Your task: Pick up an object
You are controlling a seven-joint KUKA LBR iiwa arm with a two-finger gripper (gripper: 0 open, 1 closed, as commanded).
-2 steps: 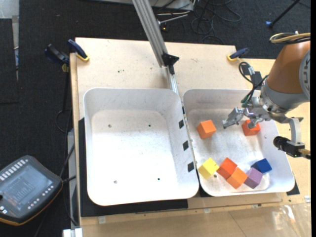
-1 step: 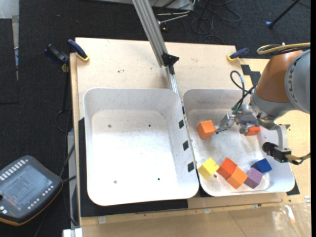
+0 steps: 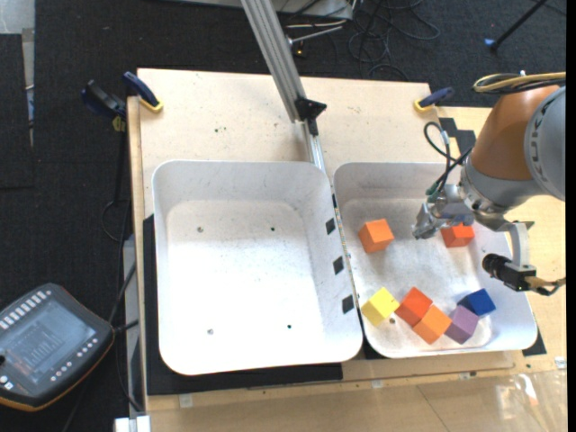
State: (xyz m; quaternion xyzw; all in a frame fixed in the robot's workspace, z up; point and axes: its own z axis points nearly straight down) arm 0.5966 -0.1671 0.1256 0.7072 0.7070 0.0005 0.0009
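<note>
Orange blocks (image 3: pixel 377 233): four; yellow, blue, purple: one.

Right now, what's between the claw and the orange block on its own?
Nothing: in the camera view, only bare white bin floor lies between the claw and the lone orange block.

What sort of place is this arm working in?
Likely a robotics lab test bench: two shallow white plastic bins on a clamped wooden board, small coloured foam-like blocks, a grey teach pendant and loose cables on dark floor.
</note>
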